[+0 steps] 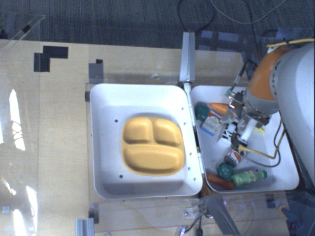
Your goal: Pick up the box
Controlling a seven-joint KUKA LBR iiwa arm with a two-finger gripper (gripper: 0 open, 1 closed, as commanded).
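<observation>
The big grey arm (295, 97) comes in from the right side and bends down over the right bin (283, 181). Its orange band (260, 80) sits just above the wrist. The end effector (235, 132) hangs low in the middle of the right bin, right over the things there. I cannot tell how it is set.

There are two white bins on the tabletop (49, 141). The left bin (103, 132) has one yellow tray (152, 145) in it, and the tray has three dips.

The right bin has many small things. There is one box (211, 126), one orange carrot (219, 108), one dark green round thing (202, 112), one little can (233, 157), one green ball (225, 170), one green bottle (248, 177) and one red thing (220, 182).

The box is small and white with blue and red on it. It lies flat in the right bin, just to the left of the end effector and close to the wall next to the left bin. It lies on a slant, with its long side going from upper right down to lower left. The carrot is just above it.
</observation>
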